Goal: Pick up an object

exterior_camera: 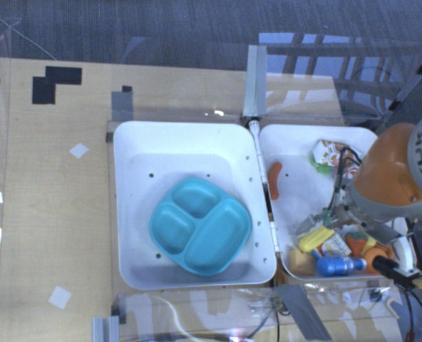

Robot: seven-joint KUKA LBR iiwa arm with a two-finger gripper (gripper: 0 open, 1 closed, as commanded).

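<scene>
Near edge of right white bin [296,137]: clutter is piled in the front corner. Blue plastic bottle-shaped toy [339,266] lies on its side at the front wall, yellow plastic block [316,239] sits just behind it, touching a small printed packet [334,246], and an orange plastic toy [368,248] is wedged to their right. Judgement: the pile is packed tight, so any grasp there risks catching neighbours or slipping off.

The grey arm with the orange band [389,173] hangs over that pile from the right. Two-finger gripper [330,217] sits low, right above the yellow block. Arm body and cables mask the fingers; cannot tell if the claw is spread or pinched, and nothing is visibly held. Judgement: the target looks like the yellow block or packet, and pickup is not confirmed.

Farther back in the same bin: small orange-red sausage-shaped toy [274,179] lies alone beside the divider wall, an isolated and easier pick. Green-and-white crumpled wrapper [326,155] sits near the back, partly under the arm.

Left white bin [125,191]: one turquoise plastic divided plate [200,225], flat, three compartments, well apart from the arm. Flat and wide, so poor for a two-finger grip.

Surface: light wood bench [47,212] with black tape marks at far left and clear panels giving reflections. Beyond the bench is dark grey carpet [161,20].
</scene>
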